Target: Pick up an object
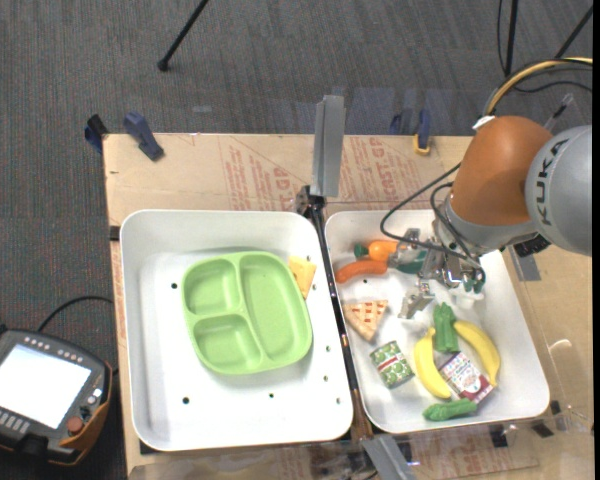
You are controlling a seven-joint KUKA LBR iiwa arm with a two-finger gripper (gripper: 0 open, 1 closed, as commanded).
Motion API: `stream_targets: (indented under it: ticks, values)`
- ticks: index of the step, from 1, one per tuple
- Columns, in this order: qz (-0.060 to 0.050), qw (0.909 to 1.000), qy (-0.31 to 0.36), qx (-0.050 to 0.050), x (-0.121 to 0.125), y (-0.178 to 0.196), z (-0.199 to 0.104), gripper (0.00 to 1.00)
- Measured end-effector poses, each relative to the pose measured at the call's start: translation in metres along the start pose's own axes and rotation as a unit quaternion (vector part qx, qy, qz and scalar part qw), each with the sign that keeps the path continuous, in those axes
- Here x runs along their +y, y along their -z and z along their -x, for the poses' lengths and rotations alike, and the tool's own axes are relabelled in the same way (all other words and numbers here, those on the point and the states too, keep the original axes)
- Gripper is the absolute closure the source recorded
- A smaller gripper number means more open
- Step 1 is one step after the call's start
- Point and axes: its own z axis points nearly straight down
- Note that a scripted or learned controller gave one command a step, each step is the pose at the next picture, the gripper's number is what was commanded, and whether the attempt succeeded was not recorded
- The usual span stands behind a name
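Observation:
My gripper (419,299) hangs low over the right bin (525,368), in its upper middle, under the orange-banded wrist. Just to its left lies a pizza slice (366,316). An orange carrot (365,264) lies above that, near the bin's top left. Right below the gripper sits a dark green vegetable (445,328). Two yellow bananas (431,369) (481,347) flank it. A green can (390,363), a red and white packet (466,376) and a green pepper (449,409) lie nearer the front. Nothing shows between the gripper's tips.
The left bin (155,368) holds a green divided plate (246,311) and a yellow cheese wedge (302,273) by its right wall. A grey post (328,158) stands behind the two bins. A teach pendant (40,393) lies on the floor at the lower left.

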Motion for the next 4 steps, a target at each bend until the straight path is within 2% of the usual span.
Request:
stream_targets:
  ticks: [1, 2, 3, 4]
  values:
    - [-0.005, 0.9857, -0.168, 0.01, 0.049, 0.001, 0.006, 0.0]
    - [-0.001, 0.9867, -0.163, 0.001, 0.038, 0.0, -0.048, 0.0]
    - [0.001, 0.9956, -0.09, -0.022, 0.015, 0.011, -0.126, 0.0]
    - [-0.002, 0.9971, -0.068, -0.033, 0.03, 0.014, -0.134, 0.0]
